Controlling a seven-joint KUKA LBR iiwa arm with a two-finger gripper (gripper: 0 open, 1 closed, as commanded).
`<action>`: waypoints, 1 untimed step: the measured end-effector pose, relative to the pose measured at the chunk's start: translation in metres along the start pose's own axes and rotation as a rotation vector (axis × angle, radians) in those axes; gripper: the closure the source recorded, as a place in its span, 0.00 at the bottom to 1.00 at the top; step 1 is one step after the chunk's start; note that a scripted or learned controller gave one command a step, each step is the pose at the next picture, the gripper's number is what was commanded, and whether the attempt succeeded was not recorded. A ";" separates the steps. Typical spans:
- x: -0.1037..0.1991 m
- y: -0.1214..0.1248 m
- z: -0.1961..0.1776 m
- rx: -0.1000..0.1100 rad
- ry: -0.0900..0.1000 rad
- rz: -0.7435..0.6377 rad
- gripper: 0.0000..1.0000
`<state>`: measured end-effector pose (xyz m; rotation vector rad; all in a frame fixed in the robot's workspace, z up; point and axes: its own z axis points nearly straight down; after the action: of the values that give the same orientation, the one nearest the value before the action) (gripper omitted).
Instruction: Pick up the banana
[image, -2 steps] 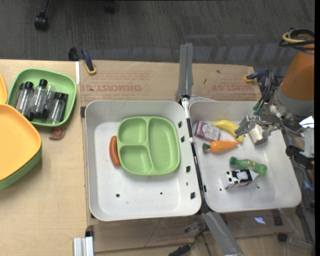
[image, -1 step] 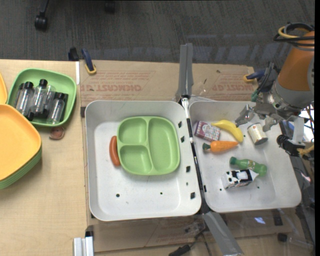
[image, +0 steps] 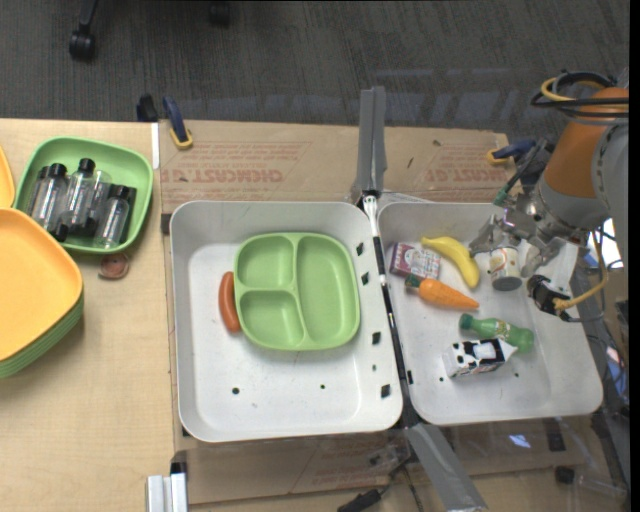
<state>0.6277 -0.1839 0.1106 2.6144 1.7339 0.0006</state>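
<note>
Printed red lettering ran upside down across the cardboard sheet (image: 300, 165) behind the bins; it seemed to read "CHEMCZT", repeated on the right, though the letters were hard to make out. The small pink-and-white carton (image: 415, 262) and the black-and-white carton (image: 478, 356) in the right bin (image: 520, 400) carried print too small to read.

The arm (image: 585, 160) reached in from the right, its orange band above the wrist, with the claw (image: 515, 250) low over the right bin's far right corner. Whether the claw stood wide or narrow could not be told from this slant, and nothing was visible between its tips.

The banana (image: 453, 257) lay in the right bin's upper middle, just left of the claw, beside the pink carton and just above a toy carrot (image: 445, 293). A green bottle (image: 497, 329) lay nearer the front. In the left bin (image: 200, 400) sat a green divided plate (image: 297, 291) with a red sausage (image: 229, 301) at its left edge.
</note>
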 end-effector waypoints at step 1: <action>0.052 -0.016 0.019 0.007 0.000 0.107 0.00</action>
<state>0.6334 -0.1302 0.0915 2.7082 1.5947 -0.0041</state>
